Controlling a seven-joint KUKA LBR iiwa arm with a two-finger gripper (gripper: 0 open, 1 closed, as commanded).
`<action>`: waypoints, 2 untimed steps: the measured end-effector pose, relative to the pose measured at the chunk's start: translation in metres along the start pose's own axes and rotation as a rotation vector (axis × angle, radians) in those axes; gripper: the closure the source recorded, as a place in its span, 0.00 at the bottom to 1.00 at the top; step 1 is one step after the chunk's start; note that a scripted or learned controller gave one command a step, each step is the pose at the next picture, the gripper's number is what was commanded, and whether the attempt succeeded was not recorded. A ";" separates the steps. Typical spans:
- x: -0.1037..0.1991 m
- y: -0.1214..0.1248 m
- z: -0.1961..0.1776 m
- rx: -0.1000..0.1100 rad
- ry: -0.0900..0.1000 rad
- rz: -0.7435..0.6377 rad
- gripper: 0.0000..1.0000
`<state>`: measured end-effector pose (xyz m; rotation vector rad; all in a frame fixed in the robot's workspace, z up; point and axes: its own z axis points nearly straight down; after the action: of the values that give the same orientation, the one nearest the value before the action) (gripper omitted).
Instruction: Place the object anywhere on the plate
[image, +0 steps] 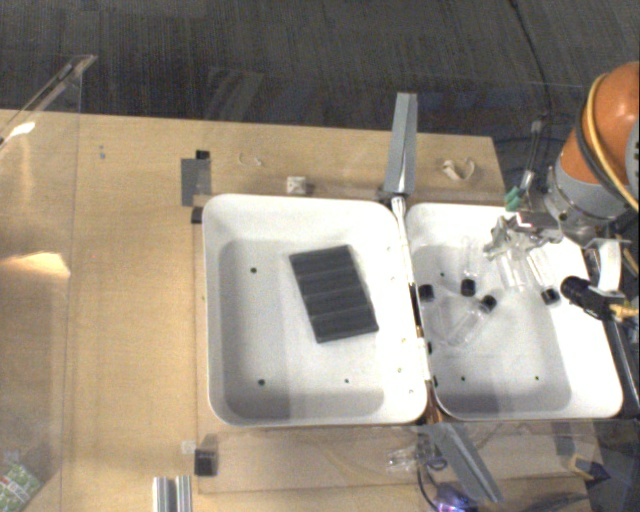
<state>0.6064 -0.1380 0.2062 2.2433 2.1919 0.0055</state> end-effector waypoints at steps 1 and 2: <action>-0.012 0.032 -0.042 0.003 -0.001 0.279 1.00; -0.045 0.064 -0.088 0.003 -0.001 0.505 1.00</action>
<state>0.6686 -0.1840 0.2950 2.7225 1.5629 0.0026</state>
